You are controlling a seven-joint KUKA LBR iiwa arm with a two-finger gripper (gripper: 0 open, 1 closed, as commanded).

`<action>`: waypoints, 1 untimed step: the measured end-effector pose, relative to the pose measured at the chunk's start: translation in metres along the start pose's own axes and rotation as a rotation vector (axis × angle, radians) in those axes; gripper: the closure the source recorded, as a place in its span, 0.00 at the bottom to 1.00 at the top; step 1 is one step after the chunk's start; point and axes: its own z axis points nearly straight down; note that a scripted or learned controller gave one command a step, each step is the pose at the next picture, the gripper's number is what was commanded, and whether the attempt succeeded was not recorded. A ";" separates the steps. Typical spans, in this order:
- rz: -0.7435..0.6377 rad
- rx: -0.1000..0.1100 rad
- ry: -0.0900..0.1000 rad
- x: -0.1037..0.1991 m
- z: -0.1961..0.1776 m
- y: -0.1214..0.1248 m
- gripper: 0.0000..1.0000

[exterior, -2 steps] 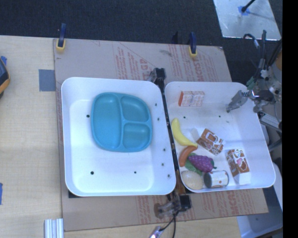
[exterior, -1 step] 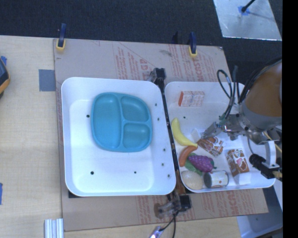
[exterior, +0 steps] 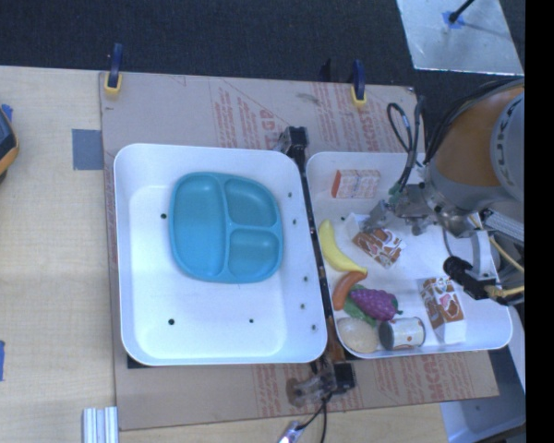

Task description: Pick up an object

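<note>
The left bin (exterior: 138,247) carries a blue divided plate (exterior: 226,227) lying flat near its centre, with bare white floor from 3 through 6 to 9 o'clock of it. Nothing there asks for a grasp.

The right bin (exterior: 499,335) holds the candidates. A small carton (exterior: 355,185) lies at its 11 o'clock corner. A yellow banana (exterior: 336,250) runs along the left wall, and a brown-and-white packet (exterior: 379,245) lies just at its 3 o'clock. At 6 o'clock of the banana come an orange carrot (exterior: 343,290), purple grapes (exterior: 374,303), a pale round piece (exterior: 358,335) and a small can (exterior: 404,333) on its side, all crowded together. A second carton (exterior: 445,307) lies near the right wall.

The gripper (exterior: 399,203) hangs over the upper middle of this bin, at about 1 o'clock of the packet; whether the fingers are wide or narrow I cannot tell.

The packet looks the nearest pick. A good approach would come straight down on it, spanning its short side, keeping clear of the banana. The cluster at 6 o'clock seems riskier, since neighbours touch.
</note>
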 end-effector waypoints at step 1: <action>-0.004 -0.008 0.006 0.003 -0.015 0.004 1.00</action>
